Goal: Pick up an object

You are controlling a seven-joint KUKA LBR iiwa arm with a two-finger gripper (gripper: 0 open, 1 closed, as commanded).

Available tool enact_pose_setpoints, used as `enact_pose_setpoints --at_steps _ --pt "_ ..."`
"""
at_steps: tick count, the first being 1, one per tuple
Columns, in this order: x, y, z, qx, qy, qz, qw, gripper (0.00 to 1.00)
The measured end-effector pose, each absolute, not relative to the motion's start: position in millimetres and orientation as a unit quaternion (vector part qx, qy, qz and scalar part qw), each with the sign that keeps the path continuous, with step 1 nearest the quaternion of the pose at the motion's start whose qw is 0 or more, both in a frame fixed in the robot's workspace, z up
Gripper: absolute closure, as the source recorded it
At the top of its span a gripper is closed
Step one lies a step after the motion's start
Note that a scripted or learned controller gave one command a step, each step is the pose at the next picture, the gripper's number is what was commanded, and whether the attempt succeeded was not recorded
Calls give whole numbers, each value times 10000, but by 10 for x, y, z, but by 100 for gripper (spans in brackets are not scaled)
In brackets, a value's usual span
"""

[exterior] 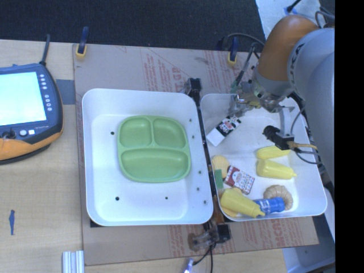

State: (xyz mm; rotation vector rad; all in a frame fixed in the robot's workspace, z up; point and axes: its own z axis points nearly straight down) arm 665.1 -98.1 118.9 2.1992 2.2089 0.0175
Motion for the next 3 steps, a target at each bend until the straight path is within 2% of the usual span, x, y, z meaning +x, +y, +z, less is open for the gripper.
enact_pose_setpoints --at_steps 1,2,3 --pt "6636 -973 1161 7054 7088 43 98 0" --pt "6561 -1538 919 7069 7074 -4 -3 0" --pt "6001 -1316 917 7057 7086 -18 -9 0"
